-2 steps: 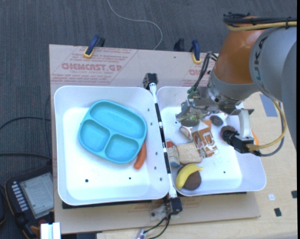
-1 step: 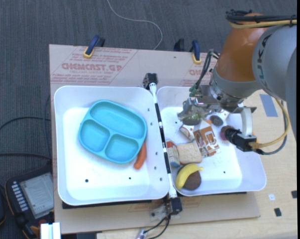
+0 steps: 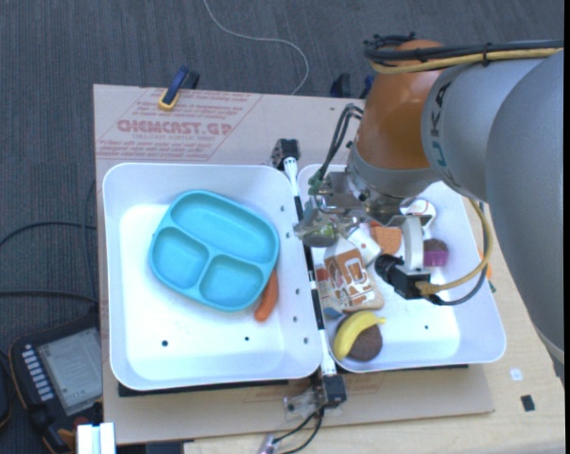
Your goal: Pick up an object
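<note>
A: Gripper state?

B: Can't tell, the wrist hides it. Nothing is visibly held. It sits low over the left edge of the right bin, right by the wall shared with the left bin.

A: Nearest thing to pick?

B: The patterned packet, just below the gripper in the picture and lying flat. I'd judge it hard to pinch. Best to come straight down on one edge, clear of the bin wall, then close and lift slowly.

A: Easier option?

B: Probably the banana, further down past the packet. It's touching a brown round piece, so grip across its narrow width so the brown piece isn't dragged along.

A: Counts, going outward?

B: One packet, one banana, one brown piece. To the gripper's right there's one orange piece and one purple piece, both partly hidden by the arm's fittings. To its left, in the other bin, there's one blue divided plate and one carrot against the plate's near edge. Two bins.
</note>
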Controlling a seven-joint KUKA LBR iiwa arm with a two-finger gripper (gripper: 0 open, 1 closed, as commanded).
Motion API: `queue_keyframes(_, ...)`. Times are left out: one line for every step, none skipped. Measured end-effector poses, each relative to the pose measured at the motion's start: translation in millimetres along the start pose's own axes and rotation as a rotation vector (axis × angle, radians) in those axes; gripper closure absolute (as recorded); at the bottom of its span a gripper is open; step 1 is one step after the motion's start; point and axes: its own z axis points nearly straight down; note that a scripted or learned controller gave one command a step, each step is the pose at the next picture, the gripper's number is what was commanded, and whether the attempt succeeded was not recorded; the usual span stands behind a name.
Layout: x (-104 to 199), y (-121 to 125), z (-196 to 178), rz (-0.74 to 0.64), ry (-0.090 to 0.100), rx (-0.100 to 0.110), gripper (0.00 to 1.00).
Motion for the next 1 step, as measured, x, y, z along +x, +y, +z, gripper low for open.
queue_keyframes(90.3, -11.2, -36.4, -0.001, 0.0, -0.001, 1.0)
